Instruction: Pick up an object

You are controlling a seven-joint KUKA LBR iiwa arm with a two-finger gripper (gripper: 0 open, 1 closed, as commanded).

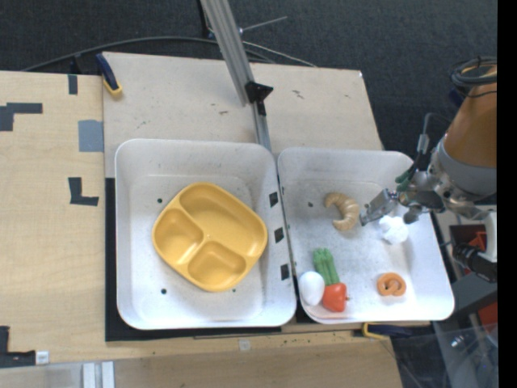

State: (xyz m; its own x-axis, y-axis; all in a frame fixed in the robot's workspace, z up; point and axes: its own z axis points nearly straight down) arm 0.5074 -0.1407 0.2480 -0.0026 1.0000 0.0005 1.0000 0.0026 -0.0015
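Note:
The right bin [363, 164] holds several small items: a tan croissant-shaped piece [345, 211], a white lump [395, 231], an orange ring [391, 284], a white egg [311, 286] and a red vegetable with a green stalk [332, 288]. My gripper [393, 209] hangs low over the right side of this bin, just right of the croissant piece and directly above the white lump. I cannot tell whether it touches the lump. The arm's orange band [477, 132] shows at the right edge.
A yellow divided plate [210, 235] lies in the left bin [137, 217]. A grey metal pole [234, 47] slants down from the top to the bins' shared wall. Wooden bench surface lies left of and behind the bins.

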